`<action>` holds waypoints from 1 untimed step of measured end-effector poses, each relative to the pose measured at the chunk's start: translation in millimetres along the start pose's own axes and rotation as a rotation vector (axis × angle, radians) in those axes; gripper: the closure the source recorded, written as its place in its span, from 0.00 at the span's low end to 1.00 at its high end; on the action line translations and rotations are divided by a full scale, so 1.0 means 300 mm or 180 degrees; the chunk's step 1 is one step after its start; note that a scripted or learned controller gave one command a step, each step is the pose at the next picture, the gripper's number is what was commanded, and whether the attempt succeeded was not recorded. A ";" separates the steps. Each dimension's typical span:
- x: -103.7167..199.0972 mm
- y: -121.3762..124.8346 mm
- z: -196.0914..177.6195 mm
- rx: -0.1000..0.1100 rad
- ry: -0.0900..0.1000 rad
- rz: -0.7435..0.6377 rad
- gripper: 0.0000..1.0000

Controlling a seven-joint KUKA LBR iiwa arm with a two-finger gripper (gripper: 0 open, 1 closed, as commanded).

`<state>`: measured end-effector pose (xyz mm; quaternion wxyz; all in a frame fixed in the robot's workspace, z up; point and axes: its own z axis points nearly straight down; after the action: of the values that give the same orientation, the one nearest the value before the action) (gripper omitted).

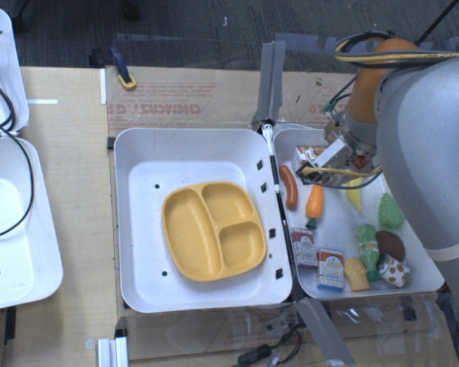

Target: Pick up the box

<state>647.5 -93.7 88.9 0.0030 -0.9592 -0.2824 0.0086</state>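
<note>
Right bin is crowded. Hotdog and carrot lie near its left wall; a banana sits further right, partly under the arm. Green items and a brown one run along the right side. Left bin holds a yellow divided tray. Pincer is at the right bin's upper end, over a white-and-red carton; can't tell its opening, cables and wrist block it. Box is at the bin's front edge, well apart from the pincer: small, blue rim, red-orange label, lying flat. A red-and-white packet touches its left side, a tan piece lies just beside its right.
</note>
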 end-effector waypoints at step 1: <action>-0.004 0.000 -0.028 0.0004 -0.0014 -0.0010 1.00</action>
<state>646.7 -94.3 97.5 0.0030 -0.9588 -0.2839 0.0109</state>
